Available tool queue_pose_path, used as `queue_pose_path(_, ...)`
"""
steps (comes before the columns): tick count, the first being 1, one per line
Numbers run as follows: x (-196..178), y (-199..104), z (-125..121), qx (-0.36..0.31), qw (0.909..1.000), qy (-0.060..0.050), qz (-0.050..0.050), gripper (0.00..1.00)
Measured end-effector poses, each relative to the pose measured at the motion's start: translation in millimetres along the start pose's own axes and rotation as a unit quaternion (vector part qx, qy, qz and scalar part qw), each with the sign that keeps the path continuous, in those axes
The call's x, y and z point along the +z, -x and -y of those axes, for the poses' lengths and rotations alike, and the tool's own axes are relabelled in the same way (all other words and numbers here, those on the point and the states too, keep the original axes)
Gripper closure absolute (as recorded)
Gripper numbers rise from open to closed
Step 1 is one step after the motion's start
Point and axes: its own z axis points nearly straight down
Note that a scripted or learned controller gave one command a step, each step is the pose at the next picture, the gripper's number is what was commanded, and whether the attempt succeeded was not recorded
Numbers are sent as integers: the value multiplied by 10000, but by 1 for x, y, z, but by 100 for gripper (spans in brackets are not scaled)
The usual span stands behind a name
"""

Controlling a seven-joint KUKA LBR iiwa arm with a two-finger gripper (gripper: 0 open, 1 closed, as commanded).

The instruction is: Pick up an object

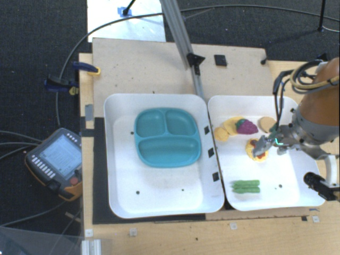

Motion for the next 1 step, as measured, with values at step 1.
queue_pose_path(1, -1, 0, 0, -1, 10000, 8, 1, 0)
